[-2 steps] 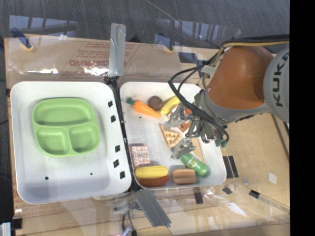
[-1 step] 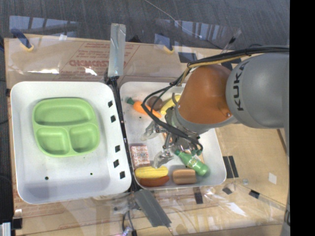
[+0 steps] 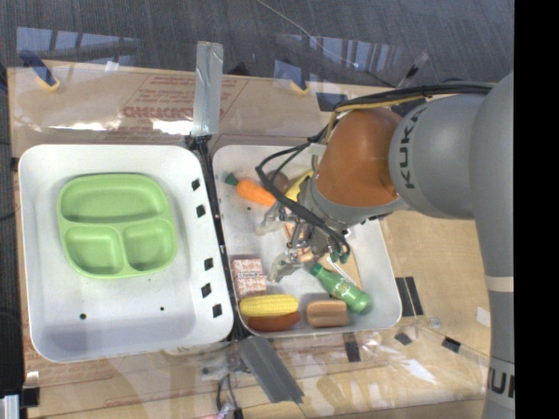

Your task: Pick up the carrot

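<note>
The carrot (image 3: 254, 191), orange with a green stub, lies in the upper left part of the right bin (image 3: 382, 273), close to the divider. My gripper (image 3: 278, 244) hangs over the middle of that bin, below and slightly right of the carrot and not touching it. It stands open, with one fingertip (image 3: 267, 223) near the carrot's lower end, the other (image 3: 285, 266) further down, and bare bin floor between them. The orange wrist band (image 3: 358, 160) and cables hide the bin's upper right part.
Along the right bin's front lie a corn cob (image 3: 269, 305), a brown sausage-like piece (image 3: 327, 312) and a green bottle (image 3: 341, 289). A small pink packet (image 3: 248, 273) sits by the divider. The left bin (image 3: 52, 321) holds a green compartment tray (image 3: 118, 224).
</note>
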`<move>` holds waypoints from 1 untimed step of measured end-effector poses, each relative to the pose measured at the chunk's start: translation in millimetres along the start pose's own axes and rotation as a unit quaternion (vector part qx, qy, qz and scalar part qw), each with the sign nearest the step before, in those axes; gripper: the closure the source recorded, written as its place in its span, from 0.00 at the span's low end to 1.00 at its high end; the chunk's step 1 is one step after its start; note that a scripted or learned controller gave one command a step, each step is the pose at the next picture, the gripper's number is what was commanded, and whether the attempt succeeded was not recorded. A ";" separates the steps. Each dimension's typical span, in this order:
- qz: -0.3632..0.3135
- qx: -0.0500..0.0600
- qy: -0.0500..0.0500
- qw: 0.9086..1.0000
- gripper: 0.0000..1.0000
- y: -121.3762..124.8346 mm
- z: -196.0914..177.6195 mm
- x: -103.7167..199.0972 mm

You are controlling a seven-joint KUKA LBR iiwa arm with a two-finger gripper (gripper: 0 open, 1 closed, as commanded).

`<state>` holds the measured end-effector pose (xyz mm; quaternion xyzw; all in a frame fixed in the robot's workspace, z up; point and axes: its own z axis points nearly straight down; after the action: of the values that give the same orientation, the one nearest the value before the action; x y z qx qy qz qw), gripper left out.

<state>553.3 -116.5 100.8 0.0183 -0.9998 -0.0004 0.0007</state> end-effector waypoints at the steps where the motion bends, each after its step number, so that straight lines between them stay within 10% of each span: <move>1: 0.019 0.001 -0.002 1.000 0.00 4.2 7.6 -40.4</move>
<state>593.5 -110.9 93.1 -0.0003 -1.0000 0.0006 -0.0014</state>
